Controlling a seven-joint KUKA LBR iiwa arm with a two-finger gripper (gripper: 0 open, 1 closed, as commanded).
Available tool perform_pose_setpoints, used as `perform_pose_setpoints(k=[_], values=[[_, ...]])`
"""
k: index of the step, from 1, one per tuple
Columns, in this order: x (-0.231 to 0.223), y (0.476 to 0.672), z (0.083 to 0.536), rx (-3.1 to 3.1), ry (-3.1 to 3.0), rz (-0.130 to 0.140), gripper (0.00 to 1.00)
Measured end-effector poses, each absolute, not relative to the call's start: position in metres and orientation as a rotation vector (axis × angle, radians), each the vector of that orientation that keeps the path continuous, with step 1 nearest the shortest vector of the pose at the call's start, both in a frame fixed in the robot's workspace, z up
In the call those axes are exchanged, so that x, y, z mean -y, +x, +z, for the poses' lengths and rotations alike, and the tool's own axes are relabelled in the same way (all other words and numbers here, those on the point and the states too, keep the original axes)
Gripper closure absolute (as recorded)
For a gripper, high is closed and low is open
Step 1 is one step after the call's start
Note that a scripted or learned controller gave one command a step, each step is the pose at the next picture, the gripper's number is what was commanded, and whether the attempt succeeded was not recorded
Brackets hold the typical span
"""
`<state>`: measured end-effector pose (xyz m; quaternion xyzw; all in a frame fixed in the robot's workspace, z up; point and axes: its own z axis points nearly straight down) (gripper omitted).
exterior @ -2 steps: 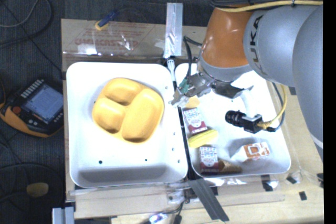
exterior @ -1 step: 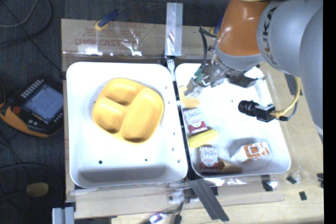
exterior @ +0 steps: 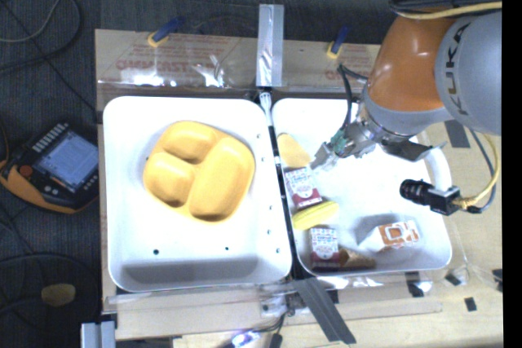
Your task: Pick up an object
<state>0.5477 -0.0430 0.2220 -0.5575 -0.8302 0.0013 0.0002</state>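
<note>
Floor, far left: a handheld controller (exterior: 55,167) with a blue screen lies beside the bench (exterior: 114,61), well apart from the bins.
Left bin: the left bin (exterior: 122,257) holds one big yellow lumpy thing (exterior: 198,169), like a soft cushion, near its middle.
Divider: the two bins touch along a dark seam, and a strip of silver tape (exterior: 270,45) stands above it.
Right bin, left side: in the right bin (exterior: 436,253), close to the seam, lie a yellow wedge (exterior: 290,149), a red and white packet (exterior: 302,190), a flat yellow piece (exterior: 315,213) and a second red and white packet (exterior: 324,242) on something dark.
Right bin, lower right: an orange and white packet (exterior: 398,234) lies alone, apart from the others.
Hand: the hand (exterior: 334,149) hangs low over the right bin, just beside the yellow wedge and the upper packet. Nothing is seen between its fingers; whether they are apart or closed, I cannot tell.
Step in hand: I judge it is the approach to a pick near the wedge.
Doing it well: the things by the seam are crowded, so the hand should come straight down on one item, away from the bin wall.
Writing: the packets have print, but too small to read; letters "KU" show on the arm (exterior: 473,77).
</note>
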Motion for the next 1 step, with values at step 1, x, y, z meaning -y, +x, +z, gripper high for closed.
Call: perform_pose_setpoints(k=[1], values=[[0.084,0.5017,0.183,2.492,-1.911,0.005,1.0]])
